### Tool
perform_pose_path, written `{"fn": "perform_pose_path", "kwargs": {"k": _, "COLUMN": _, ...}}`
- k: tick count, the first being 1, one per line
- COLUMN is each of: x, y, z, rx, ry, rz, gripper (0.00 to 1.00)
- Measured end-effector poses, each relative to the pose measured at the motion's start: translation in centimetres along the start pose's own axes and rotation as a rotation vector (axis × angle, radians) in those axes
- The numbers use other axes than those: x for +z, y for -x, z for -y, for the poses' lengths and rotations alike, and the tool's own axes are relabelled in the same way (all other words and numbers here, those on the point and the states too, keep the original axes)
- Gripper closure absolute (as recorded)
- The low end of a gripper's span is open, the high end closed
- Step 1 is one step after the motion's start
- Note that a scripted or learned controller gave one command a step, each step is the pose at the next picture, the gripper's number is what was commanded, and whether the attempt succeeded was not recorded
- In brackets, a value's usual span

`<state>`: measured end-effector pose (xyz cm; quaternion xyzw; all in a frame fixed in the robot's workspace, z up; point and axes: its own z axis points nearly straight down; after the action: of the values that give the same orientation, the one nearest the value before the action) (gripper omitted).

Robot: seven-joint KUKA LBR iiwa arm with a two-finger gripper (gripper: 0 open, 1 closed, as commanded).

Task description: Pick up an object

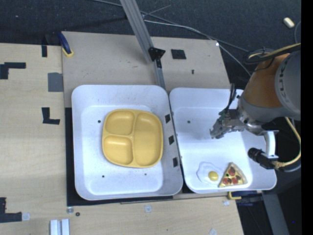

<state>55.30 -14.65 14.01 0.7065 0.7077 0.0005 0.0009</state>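
bench (122,53) wooden | two white bins (83,131) | metal pole (137,18)

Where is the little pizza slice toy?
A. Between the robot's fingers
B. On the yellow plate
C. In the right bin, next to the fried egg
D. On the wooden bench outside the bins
C: the pizza slice lies in the near corner of the right bin, right beside the fried egg, while the yellow plate sits in the left bin.

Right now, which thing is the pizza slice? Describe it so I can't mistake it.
Look at the right-hand white bin, at its near right corner. The pizza slice is the small triangle with red toppings there. Its neighbour to the left, the fried egg, is white with a yellow yolk.
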Motion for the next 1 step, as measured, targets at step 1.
{"fn": "perform_pose_path", "kwargs": {"k": 1, "x": -4.24, "y": -0.08, "z": -0.34, "rx": 0.0, "ry": 0.001, "rz": 0.0, "gripper": 1.0}}
